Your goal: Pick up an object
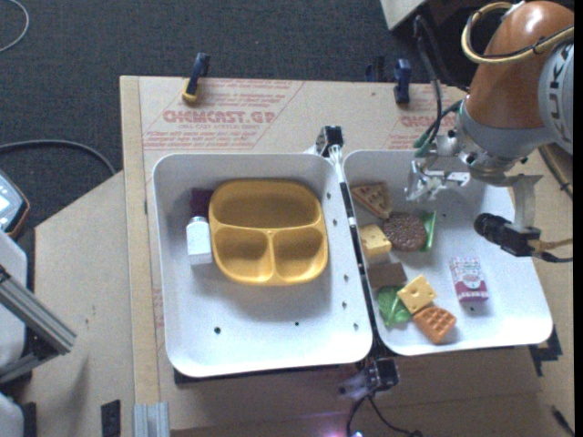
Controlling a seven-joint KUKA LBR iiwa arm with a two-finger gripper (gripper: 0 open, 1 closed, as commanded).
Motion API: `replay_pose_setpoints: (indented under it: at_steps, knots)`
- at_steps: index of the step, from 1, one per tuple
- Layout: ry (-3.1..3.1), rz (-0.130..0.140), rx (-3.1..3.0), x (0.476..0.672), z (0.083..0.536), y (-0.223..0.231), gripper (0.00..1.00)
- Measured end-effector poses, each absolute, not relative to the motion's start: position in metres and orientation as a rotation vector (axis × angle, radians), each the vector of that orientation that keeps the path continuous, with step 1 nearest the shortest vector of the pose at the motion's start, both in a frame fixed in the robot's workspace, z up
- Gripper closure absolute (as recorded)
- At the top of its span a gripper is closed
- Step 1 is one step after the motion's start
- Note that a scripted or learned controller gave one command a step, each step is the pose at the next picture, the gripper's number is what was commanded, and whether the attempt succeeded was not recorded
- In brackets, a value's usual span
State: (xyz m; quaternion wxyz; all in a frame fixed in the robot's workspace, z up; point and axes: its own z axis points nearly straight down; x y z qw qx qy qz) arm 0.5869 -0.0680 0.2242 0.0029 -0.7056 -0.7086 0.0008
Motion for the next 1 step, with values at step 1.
replay_pose_setpoints:
  at_steps: [1]
  knots:
    - [-2.223, 0.002, -2.212, 0.5688, 0.2174, -0.0197, 1.0]
